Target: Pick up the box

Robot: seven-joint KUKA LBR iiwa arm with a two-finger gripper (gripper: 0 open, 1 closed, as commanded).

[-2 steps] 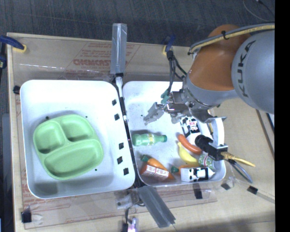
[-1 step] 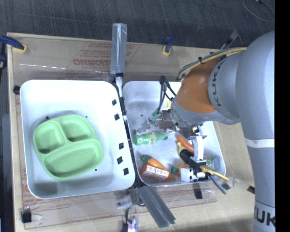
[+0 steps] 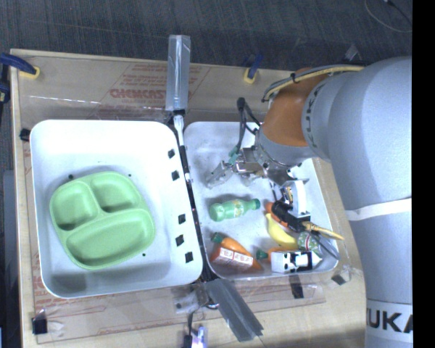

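Your main risk starts at the gripper (image 3: 222,172): it hangs in the upper part of the right bin (image 3: 203,142), well apart from the box (image 3: 235,262), which lies against the bin's lower edge in the lower middle of the frame. A straight descent from here would meet bare bin floor or, just below it in the frame, the green bottle (image 3: 233,209). The bottle lies on its side and would likely roll away or get grabbed by mistake.

The box itself is awkward. A carrot (image 3: 234,245) lies touching or overlapping its upper edge, so a closing grasp could catch the carrot instead or pinch both. The box also sits tight to the bin wall and near the divider between the bins, which leaves little room for a finger on that side.

A white-and-black carton (image 3: 291,261) just to the right, with a banana (image 3: 279,232) above it, could be mistaken for the target. I take the orange-brown one to be the box, though that is a judgement.

As for the gripper, its silvery fingers (image 3: 216,174) look parted and released, with nothing between them and touching nothing that you can make out.

Far left, the left bin (image 3: 43,143) holds a green divided tray (image 3: 101,220), which plays no part in this.
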